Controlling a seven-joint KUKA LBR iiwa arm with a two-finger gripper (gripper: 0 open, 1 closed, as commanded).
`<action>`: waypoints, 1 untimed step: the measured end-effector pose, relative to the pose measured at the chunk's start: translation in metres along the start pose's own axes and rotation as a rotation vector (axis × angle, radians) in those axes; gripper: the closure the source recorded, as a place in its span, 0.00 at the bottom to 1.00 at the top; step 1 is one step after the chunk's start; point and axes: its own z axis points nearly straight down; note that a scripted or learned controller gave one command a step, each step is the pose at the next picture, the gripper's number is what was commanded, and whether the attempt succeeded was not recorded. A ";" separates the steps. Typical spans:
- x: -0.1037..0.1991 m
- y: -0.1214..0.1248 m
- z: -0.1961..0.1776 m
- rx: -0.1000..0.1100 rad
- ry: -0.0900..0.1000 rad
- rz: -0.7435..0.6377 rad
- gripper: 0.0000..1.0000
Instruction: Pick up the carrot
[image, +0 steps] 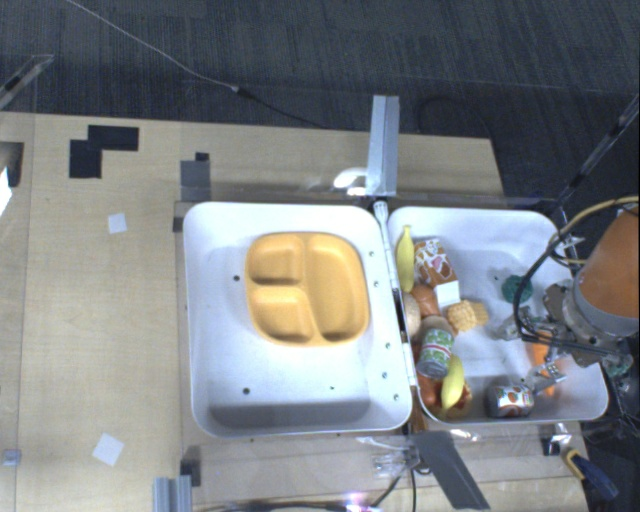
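Camera view shows my claw low in the right bin, state unclear, beside an orange carrot. Carrot looks light, stiff, slick; I'd pinch its middle.

Pale wooden bench against dark carpet floor.

Occlusions, right bin

Arm cut by right edge, covers bin's right wall; hand partly under wrist and cables, finger state unclear. Orange bit, maybe the carrot, mostly hidden beneath hand. Can label blurred. Food along divider overlaps; lower items hidden under the banana.
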 end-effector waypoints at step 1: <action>-0.005 0.000 -0.013 0.006 -0.009 -0.008 1.00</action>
